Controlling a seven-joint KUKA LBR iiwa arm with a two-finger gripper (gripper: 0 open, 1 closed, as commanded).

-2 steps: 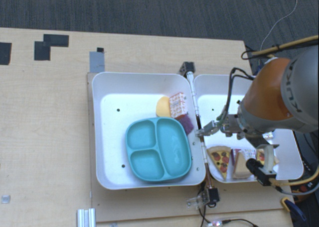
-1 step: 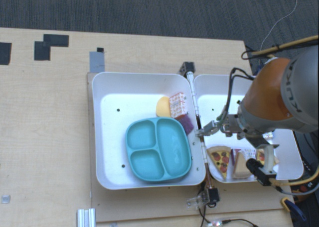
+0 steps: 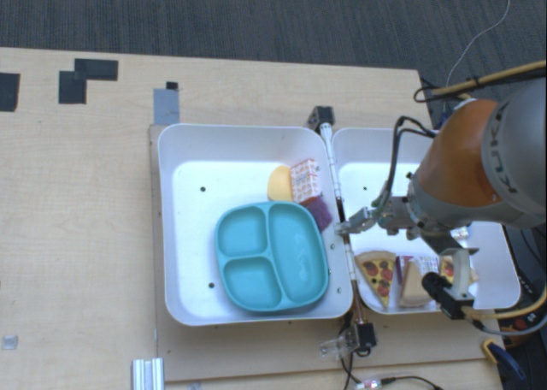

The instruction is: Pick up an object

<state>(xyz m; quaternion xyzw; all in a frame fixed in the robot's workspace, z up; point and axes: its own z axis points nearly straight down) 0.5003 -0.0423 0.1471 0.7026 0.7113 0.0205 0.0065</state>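
Observation:
My gripper (image 3: pixel 386 219) hangs low over the left part of the right bin (image 3: pixel 367 176), under the grey arm with its orange band. Just in front of it lie a toy pizza slice (image 3: pixel 379 274) and a tan bread-like piece (image 3: pixel 415 284), with a small red and yellow item (image 3: pixel 445 267) beside them. In the left bin (image 3: pixel 192 209) a blue divided plate (image 3: pixel 272 256) fills the front. Behind the plate sit a yellow rounded object (image 3: pixel 279 183), a patterned red and white packet (image 3: pixel 304 180) and a purple object (image 3: pixel 319 209).
The two bins share a middle wall (image 3: pixel 335 183) close to the gripper's left side. The arm hides much of the right bin's floor. The wooden bench (image 3: pixel 77 234) lies open to the left of the bins.

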